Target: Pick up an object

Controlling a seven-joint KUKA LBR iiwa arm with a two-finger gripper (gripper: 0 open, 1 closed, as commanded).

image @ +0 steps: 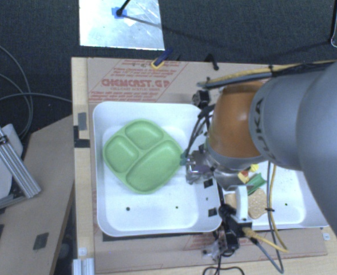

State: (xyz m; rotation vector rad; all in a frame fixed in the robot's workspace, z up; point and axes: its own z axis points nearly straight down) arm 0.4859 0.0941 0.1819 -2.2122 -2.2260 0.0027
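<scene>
Over two white bins, a grey and orange robot arm [282, 119] reaches in from the right.

Left bin [151, 219] holds a green divided plate [142, 155], lying flat at its centre. To the plate's right, past the arm, the right bin [291, 211] holds a round tan piece [256, 202] and small green and yellow pieces [252, 178]. Claw [195, 171] sits just beside the plate's right edge; whether it is apart or together cannot be told.

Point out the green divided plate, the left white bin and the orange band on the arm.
green divided plate [142, 156]: camera view, on its centre ridge.
left white bin [151, 213]: camera view, bare floor near the front.
orange band [234, 125]: camera view, middle of its curved side.
</scene>
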